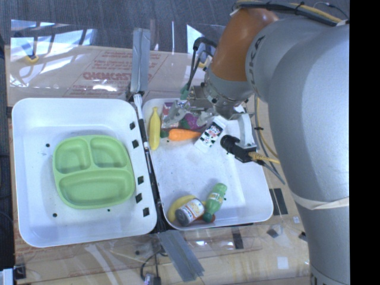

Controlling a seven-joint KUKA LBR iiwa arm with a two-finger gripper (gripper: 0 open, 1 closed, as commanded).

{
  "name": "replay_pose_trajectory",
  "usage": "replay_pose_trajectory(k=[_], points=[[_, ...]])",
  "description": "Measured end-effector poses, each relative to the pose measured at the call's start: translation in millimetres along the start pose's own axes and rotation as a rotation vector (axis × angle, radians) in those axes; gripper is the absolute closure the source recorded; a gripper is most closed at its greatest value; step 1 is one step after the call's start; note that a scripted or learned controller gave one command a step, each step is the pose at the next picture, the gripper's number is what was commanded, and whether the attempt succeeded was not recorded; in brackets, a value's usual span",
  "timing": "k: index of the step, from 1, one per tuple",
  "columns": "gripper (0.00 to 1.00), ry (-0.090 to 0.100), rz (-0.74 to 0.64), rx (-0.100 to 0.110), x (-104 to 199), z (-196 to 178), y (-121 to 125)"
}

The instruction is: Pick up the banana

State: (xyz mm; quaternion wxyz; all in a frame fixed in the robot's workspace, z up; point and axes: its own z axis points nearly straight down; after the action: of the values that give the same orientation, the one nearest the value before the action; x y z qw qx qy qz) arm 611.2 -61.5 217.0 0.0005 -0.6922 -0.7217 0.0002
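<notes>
Your arm looms frame-right; its hand, grip unreadable, hovers right of the banana.

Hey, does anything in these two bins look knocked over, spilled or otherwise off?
Nothing looks spilled or broken. In the right bin, the green bottle and a small jar lie on their sides at the near edge. The banana rests along the left wall, and the green tray sits flat in the left bin.
</notes>
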Motion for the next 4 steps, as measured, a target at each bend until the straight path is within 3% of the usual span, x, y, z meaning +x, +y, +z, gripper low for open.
replay_pose_trajectory(k=[1, 2, 3, 4], points=[[0.00, 0.000, -0.034, 0.002, 25.5, 25.9, 41.6], [0.00, 0.001, -0.068, 0.005, 34.1, 26.1, 32.9], [0.00, 0.001, -0.133, 0.006, 23.9, 26.2, 28.3], [0.00, 0.000, -0.146, 0.002, 23.5, 25.2, 6.6]])
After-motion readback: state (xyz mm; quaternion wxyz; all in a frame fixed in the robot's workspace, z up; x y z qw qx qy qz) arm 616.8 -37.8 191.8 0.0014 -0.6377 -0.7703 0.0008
